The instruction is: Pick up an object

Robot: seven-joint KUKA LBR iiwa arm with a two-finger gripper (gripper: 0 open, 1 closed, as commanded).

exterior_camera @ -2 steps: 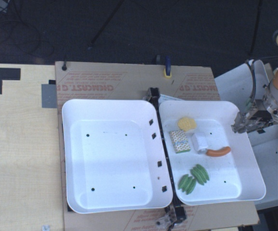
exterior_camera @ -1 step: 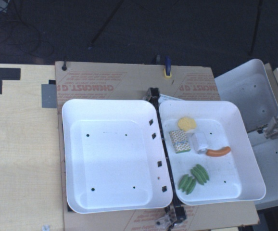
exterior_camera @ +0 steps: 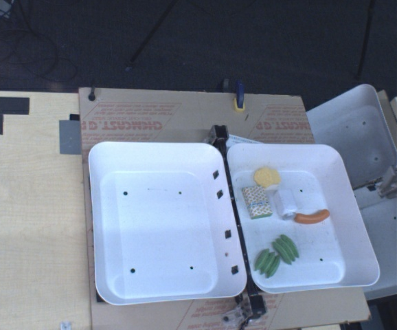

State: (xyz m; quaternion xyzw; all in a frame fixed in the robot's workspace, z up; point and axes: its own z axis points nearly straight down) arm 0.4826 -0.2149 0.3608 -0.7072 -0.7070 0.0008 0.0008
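Nearest, green pods (exterior_camera: pixel 277 254), low in the right bin (exterior_camera: pixel 353 267). Above, an orange sausage (exterior_camera: pixel 312 216), a checked block (exterior_camera: pixel 257 201), a yellow round thing (exterior_camera: pixel 267 177), maybe a clear cup (exterior_camera: pixel 286 203). Packed close, so easy to bump one and miss the grab.

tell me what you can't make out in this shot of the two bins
- Small patterned box in the right bin, camera view: print too small to read.
- White item beside the orange sausage: blends into the white floor, so its identity is unclear.
- Green pods: too blurred to count.
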